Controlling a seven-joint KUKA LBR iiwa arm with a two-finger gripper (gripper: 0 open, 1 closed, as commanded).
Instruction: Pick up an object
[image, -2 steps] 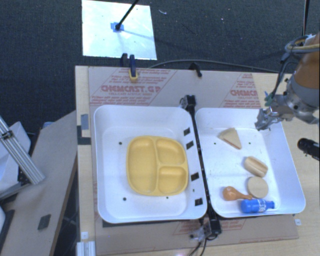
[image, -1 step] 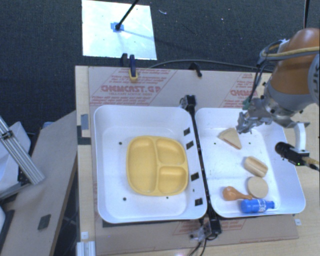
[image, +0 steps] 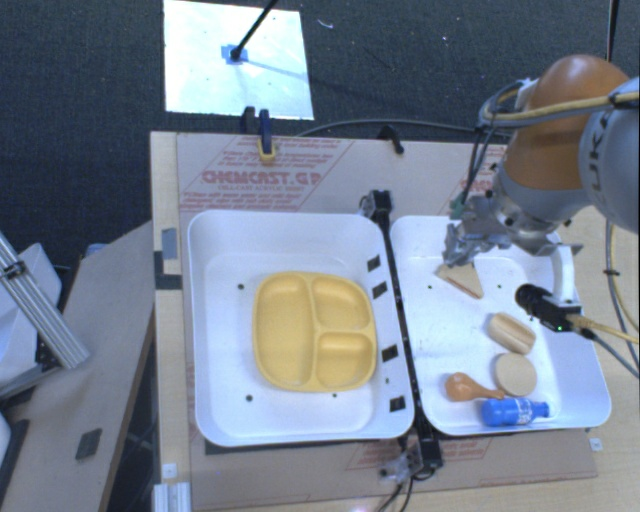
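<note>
The right bin (image: 440, 330) holds several small items. A tan wedge-shaped piece (image: 461, 282) lies near its back. A tan bread roll (image: 511, 332) and a round beige disc (image: 516, 375) lie toward the right side. An orange-brown spoon-shaped piece (image: 466, 387) and a blue bottle (image: 513, 410) rest along the front wall. My gripper (image: 463, 250) is low in the back of this bin, directly over the far end of the wedge and touching or nearly touching it. The grey wrist hides its tips.
A yellow divided plate (image: 313, 330) lies in the middle of the left bin (image: 225, 260). A black divider with clips (image: 392, 320) runs between the bins. A black cable unit (image: 540, 303) hangs over the right bin's right side. A clamp (image: 266, 135) stands behind the bins.
</note>
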